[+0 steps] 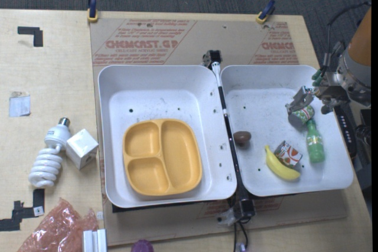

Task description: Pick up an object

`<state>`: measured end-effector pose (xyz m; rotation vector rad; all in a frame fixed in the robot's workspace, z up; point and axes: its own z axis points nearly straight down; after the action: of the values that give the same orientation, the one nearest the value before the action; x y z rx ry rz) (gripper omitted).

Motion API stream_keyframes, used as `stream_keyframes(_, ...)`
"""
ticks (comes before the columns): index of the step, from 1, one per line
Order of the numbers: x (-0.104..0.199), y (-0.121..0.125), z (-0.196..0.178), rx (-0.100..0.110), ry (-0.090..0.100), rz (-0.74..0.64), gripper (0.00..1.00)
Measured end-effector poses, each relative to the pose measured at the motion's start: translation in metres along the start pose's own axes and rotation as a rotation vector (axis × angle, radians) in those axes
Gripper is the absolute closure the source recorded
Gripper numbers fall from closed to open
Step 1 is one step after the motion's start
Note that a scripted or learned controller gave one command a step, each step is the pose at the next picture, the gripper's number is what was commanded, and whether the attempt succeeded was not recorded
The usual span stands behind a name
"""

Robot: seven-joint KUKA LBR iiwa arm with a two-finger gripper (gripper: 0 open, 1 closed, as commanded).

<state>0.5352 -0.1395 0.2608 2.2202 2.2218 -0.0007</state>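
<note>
Your gripper [307,104] sits low over the right bin [260,183], near its upper right corner, and you can't tell from this angle whether it is released or clenched. Right under it lies a small can [302,115], grey with a green label, tilted on its side; whether the gripper actually touches it is unclear. Just below the can, a green bottle [315,141] lies lengthwise, its cap end up near the can. To the bottle's left, a small red and white carton [288,153] rests against the upper edge of a yellow banana [280,166]. Further left, close to the dividing wall, a brown round object [242,137] sits alone, well apart from the rest.

Look behind the gripper: the arm [357,62] comes in from the right, orange band showing at the edge.

In the left bin [112,103] you've got a yellow divided plate [162,157] lying flat. Outside the bins, on the bench at left, a spiral light bulb [48,153] lies beside a white cube [81,147], with a pink mesh bag [56,226] at the bottom edge.
</note>
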Motion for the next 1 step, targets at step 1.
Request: stream_keyframes(1, 0.0155, 0.0194, 0.1391, 0.000, 0.000, 0.002, 0.00)
